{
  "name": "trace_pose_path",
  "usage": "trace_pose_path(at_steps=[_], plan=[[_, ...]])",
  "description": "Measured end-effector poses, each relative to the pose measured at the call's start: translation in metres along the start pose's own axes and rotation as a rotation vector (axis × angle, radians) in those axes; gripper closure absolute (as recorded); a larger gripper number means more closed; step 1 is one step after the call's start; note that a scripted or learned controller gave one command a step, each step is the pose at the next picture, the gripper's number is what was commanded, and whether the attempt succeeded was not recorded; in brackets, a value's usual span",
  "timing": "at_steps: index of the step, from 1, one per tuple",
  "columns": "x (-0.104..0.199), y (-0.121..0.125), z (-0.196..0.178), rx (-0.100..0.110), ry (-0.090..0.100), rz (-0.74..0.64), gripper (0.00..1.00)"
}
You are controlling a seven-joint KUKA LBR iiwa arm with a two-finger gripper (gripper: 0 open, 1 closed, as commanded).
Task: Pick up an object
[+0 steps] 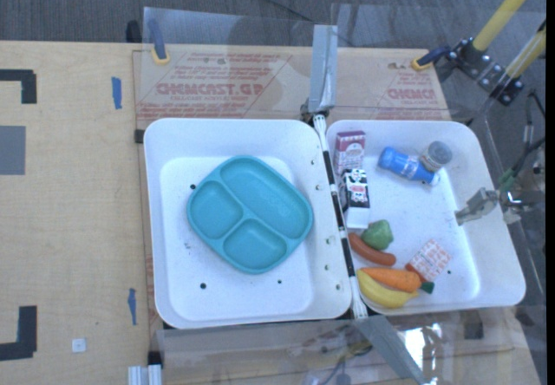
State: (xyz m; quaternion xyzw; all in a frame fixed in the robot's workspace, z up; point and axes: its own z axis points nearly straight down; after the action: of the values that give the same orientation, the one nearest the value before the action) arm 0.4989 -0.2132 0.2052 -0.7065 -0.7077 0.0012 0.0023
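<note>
The gripper point(473, 206) sits at the right edge of the right bin point(499, 279), too small and blurry to tell its state. Nothing shows in its grip. The blue bottle point(406, 165) lies up and left of it. The carrot point(392, 278) and banana point(383, 292) lie down and left.

small grey metal tool point(482, 204)
</note>
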Motion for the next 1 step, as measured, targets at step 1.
trace_pose_path(at_steps=[1], plan=[[0.0208, 0.0775, 0.1147, -0.002, -0.002, -0.045, 0.00]])
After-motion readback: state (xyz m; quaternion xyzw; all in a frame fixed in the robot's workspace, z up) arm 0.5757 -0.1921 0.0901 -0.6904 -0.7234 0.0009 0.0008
